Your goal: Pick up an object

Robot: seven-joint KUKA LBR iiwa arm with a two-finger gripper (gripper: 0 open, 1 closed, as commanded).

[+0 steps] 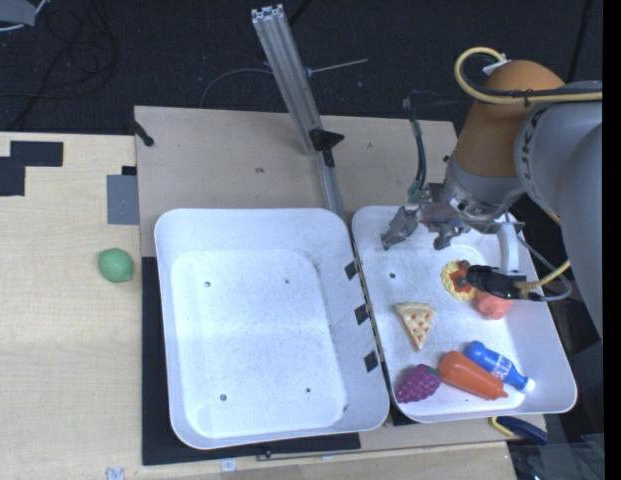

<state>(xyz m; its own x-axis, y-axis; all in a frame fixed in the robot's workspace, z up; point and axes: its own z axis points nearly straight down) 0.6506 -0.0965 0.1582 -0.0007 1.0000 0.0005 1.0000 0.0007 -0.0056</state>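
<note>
"Purple grapes [418,382] are the closest thing to us, at the near edge of the right bin [387,280], toward its left corner."

"What's next to them?"

"An orange carrot [472,376] just to their right, lying along the same near edge. A blue bottle [497,364] with a white cap lies just behind the carrot, pointing at the near right corner."

"And further in?"

"A pizza slice [417,323] lies about mid-bin, closer to the left edge, with its tip toward us. Past that, by the right edge, there's a pink lump [494,306], and a yellow piece [454,279] with red on it just to its left. I can't make out what either one is."

"Has the arm got hold of anything?"

"No. The gripper [421,230] is over the far part of that bin, nearer the far left corner. Its two fingers [396,232] are spread apart with only white bin floor between them. All the toys lie on our side of it. The yellow piece is the nearest, and the grapes, carrot and bottle are well apart from it."

"What about the other bin?"

"The left bin [252,320] sits side by side with the right one, and small black clips [362,314] run along the edge where they meet."

"Anything outside the bins?"

"A green ball [116,265] sits on the wooden bench [50,348], just off the left bin's left edge, toward its far corner. Farthest back, a metal rail [294,76] slants away from where the bins' far edges meet."
</note>
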